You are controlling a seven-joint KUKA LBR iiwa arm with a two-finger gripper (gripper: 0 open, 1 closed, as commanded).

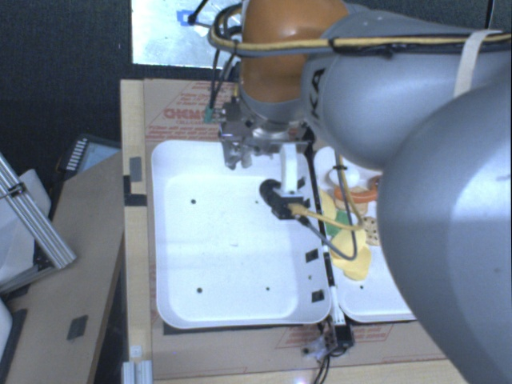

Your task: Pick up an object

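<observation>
Two bins: we see shallow white plastic trays side by side on the bench (134, 254), the left bin (224, 250) and the right bin (376, 304).
Gripper: the grey metal gripper (234, 155) hangs over the far edge of the left bin; we cannot tell whether it is released or clenched.
Objects: a yellow soft flat piece (358, 261), a green piece (341, 214) and an orange-and-white round thing (362, 190) lie in the right bin by its left wall, apart from the gripper.
Arm: the grey arm (432, 214) with its orange band (280, 30) reaches in from the right, covering much of the right bin.
</observation>
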